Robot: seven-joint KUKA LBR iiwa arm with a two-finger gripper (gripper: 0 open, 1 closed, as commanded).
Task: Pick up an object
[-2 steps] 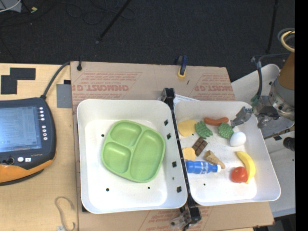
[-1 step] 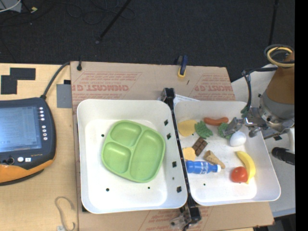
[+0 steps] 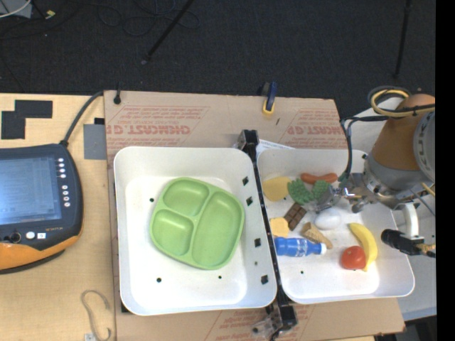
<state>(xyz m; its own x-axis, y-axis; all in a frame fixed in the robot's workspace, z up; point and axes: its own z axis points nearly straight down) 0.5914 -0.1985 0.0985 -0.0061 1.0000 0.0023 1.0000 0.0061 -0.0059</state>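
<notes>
The right bin [image 3: 398,284] holds several small items. A white egg-shaped piece [image 3: 328,219] lies near its middle, with a green leafy piece [image 3: 318,190] and an orange carrot [image 3: 319,177] behind it. A banana [image 3: 365,242] and a red tomato [image 3: 352,258] lie towards the front right. A blue bottle [image 3: 297,246] rests on its side at the front left. My gripper [image 3: 343,195] reaches in from the right, low over the bin, just right of the green piece and above the white one. Nothing visibly sits in it.
A brown chocolate bar [image 3: 295,212], a yellow wedge [image 3: 277,187], a cheese slice [image 3: 279,226] and a cracker [image 3: 311,234] crowd the right bin's left side. The left bin [image 3: 135,190] bears a green divided plate [image 3: 197,222]. A tablet pendant [image 3: 35,197] lies far left.
</notes>
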